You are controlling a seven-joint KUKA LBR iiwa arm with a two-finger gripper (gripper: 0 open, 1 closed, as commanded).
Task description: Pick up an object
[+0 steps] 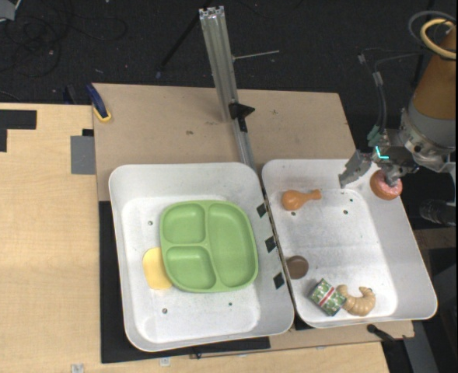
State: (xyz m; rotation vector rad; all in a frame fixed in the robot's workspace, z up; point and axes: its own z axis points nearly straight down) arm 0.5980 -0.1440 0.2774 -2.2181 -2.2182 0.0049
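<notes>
A pale wooden worktop (26, 231) is seen on the left, with a brown board (291, 127) laid behind the bins and dark floor strewn with cables beyond. A ribbed aluminium post (221, 68) rises from the board between the bins. A blue and yellow handle (99, 103) lies at the board's left corner.

Two shallow white bins of smooth, slightly speckled plastic are set side by side. In the left bin (135, 317) a glossy green plate (209, 245) with three compartments and rounded corners is placed, and a flat yellow piece (155, 269) is tucked just beside and partly under its left edge.

In the right bin (400, 239) an orange gourd-shaped object (298, 199) lies near the back left corner. A round brown disc (296, 267) rests near the left wall. Toward the front, a small green printed box (325, 297) is tilted and touches a beige curled piece (358, 301) that is lumpy and croissant-like.

The grey arm with its orange band (435, 84) is seen at the right, and the tool (372, 168) is held above the back right corner of the right bin. A reddish rounded object (386, 185) is seen at the bin's right rim, right under the wrist; whether it is gripped cannot be told, nor can it be told whether the tool is released or clenched.
</notes>
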